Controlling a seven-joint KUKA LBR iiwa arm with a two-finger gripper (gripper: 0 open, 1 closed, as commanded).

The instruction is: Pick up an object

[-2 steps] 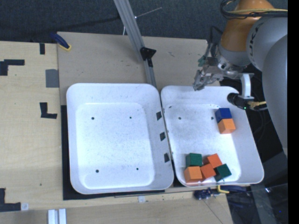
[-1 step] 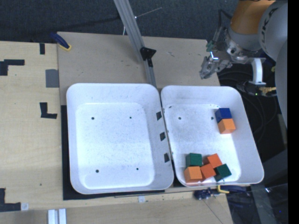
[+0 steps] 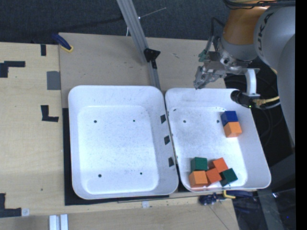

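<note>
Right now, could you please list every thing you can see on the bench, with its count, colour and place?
bins: two, white, side by side mid-bench
blue block: one, right bin, far right side
orange blocks: three; one touching the blue block, two in the near cluster
green blocks: two, right bin, near cluster
metal rail: one, grey, slanting from the top towards the bins
arm: one, grey with orange band, upper right
end effector: one, above the right bin's far edge

Even overhead light, soft focus, mild glare on white bins (image 3: 76, 99).
</note>
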